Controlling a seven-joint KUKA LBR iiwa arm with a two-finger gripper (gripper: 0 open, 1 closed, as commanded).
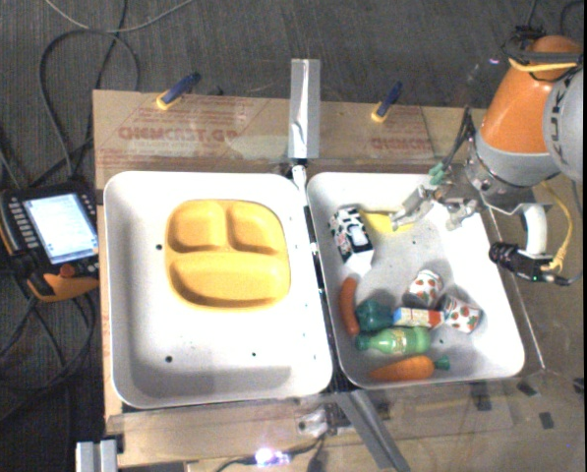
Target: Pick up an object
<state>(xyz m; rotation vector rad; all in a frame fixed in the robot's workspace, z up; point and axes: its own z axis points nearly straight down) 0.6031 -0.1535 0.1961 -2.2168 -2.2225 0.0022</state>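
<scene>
Tool (433, 205) hovers at the upper part of the right bin (504, 347), fingers spread and pinching nothing, just right of the yellow banana (380, 225).

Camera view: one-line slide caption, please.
Gripper hovers over right bin of toys; yellow tray sits in left bin.

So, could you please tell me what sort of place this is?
Probably a robotics lab's grasping test bench: two white bins clamped to a board, toy food like a carrot, and a teach pendant with loose cables on carpet.
</scene>
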